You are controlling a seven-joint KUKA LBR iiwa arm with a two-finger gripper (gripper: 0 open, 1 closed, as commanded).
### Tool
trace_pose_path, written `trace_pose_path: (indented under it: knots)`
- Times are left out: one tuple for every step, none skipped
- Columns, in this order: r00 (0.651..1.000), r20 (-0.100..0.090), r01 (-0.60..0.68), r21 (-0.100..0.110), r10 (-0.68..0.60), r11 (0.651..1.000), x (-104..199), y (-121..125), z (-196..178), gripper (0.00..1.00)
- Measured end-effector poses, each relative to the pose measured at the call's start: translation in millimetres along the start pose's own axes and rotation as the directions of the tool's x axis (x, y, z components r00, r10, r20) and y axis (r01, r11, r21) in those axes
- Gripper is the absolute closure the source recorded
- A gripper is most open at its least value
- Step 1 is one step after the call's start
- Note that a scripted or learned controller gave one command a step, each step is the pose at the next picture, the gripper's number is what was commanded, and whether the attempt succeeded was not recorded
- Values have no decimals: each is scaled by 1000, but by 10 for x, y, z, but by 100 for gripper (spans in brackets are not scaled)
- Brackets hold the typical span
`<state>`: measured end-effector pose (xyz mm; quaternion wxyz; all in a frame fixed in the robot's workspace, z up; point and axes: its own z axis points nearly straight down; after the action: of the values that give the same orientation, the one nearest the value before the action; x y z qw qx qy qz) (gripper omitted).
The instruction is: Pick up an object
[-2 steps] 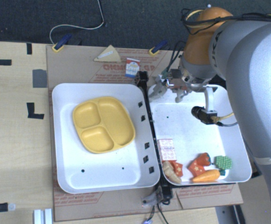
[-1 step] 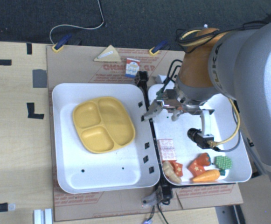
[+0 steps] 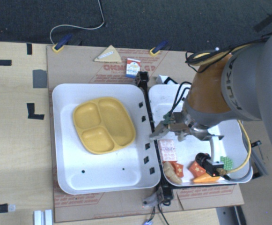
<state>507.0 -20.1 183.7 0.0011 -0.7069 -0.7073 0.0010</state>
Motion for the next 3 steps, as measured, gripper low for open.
trace_pose_path:
  knots:
    - [1000,0,1,-1,-1,1000,103,394,-1,0]
    - [1000,1,0,-1,0,1000,-102,242,-3,0]
    - [1000,0,0,-1,0,1000,-15,178,-3,0]
